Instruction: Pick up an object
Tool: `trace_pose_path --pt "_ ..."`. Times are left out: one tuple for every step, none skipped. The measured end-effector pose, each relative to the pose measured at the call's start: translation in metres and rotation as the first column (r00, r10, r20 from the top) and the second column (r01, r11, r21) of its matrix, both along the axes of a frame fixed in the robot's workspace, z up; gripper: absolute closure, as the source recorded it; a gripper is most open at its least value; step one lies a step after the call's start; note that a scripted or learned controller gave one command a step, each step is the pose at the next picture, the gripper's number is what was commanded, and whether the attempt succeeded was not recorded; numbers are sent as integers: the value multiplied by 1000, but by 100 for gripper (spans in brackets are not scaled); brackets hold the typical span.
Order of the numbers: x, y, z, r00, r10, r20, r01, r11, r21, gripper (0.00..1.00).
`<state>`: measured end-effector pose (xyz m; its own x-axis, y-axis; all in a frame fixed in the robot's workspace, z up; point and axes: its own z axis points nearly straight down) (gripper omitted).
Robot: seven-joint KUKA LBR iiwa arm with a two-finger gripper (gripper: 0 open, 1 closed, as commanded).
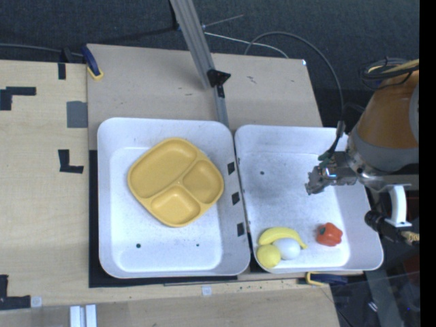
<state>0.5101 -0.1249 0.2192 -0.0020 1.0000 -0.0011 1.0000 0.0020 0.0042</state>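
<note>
Banana [281, 235], yellow and curved, lies at the right bin's [272, 148] near edge touching a white egg [290, 249], and we judge it light, smooth and best pinched across its middle, though we cannot tell how wide our gripper [315, 184] stands above.

right bin [272, 148] middle bare, banana [281, 235] front
</note>
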Motion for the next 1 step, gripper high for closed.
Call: trace_pose_path --pt "4 51 -5 1000 5 -6 -4 1000 3 100"
